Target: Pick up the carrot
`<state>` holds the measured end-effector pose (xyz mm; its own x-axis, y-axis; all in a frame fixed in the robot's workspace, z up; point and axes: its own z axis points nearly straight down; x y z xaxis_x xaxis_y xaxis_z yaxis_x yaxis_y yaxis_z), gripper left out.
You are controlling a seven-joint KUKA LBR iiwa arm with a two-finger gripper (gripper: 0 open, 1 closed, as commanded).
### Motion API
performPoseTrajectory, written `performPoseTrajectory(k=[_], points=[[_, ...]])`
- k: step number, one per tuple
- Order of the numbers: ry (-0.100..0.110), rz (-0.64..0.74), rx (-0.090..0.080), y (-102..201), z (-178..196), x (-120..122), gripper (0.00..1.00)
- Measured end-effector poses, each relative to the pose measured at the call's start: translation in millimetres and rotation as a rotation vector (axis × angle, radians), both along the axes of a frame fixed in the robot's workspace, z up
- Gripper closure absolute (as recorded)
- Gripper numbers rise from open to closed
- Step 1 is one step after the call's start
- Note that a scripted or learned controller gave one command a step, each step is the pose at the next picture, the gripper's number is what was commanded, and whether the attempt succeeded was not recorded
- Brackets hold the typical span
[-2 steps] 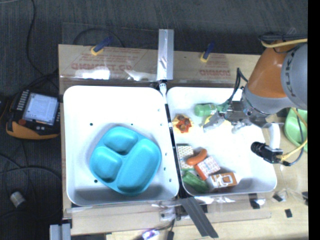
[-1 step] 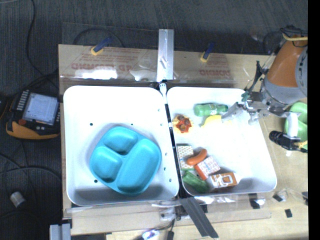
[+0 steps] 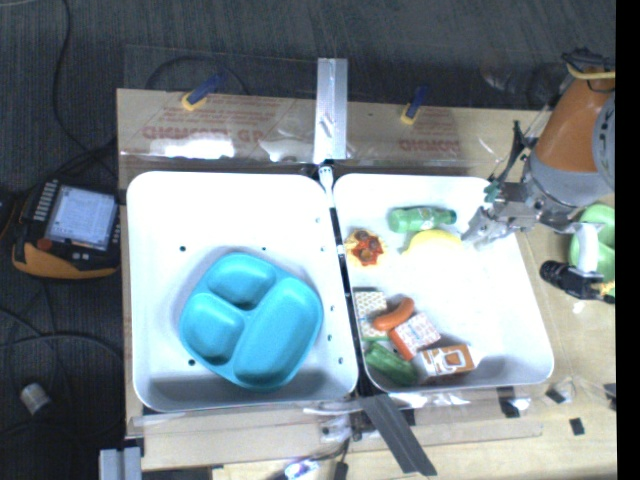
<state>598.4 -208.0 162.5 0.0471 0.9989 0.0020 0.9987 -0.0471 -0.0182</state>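
We take the carrot (image 3: 392, 314) to be the orange-red, elongated piece in the lower left part of the right bin (image 3: 520, 298), lying at a slant with its upper end toward the right. It sits in a tight cluster. A small checkered item (image 3: 367, 300) touches it at the upper left, an orange box (image 3: 411, 336) lies just below it, and a brown-and-white carton (image 3: 447, 360) is further down to the right. A dark green piece (image 3: 386, 361) rests against the bin's lower left wall. Nothing grips the carrot.

Higher in the same bin we see a red-and-orange item (image 3: 365, 248) close to the divider. A green object (image 3: 420, 216) lies near the top, with a yellow piece (image 3: 435, 239) just beneath it.

The hand (image 3: 488, 224) hangs at the upper right of this bin, just beside the yellow piece and well apart from the carrot. It is too small and blurred for us to tell whether it is open or closed. The arm's orange band (image 3: 568, 128) shows above it at the frame's right edge.

The left bin (image 3: 160, 208) holds a blue compartment tray (image 3: 250, 318), tilted, in its lower middle. Both bins rest on the table (image 3: 250, 118).
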Motion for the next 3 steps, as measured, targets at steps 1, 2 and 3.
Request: performPoseTrajectory(k=[1, 2, 3], points=[[-0.01, 0.109, -0.001, 79.3, 64.0, 4.5, 1.0], [-0.01, -0.12, -0.007, 59.8, 151.2, -32.1, 1.0], [-0.006, -0.276, -0.007, 142.5, 93.9, 8.0, 1.0]])
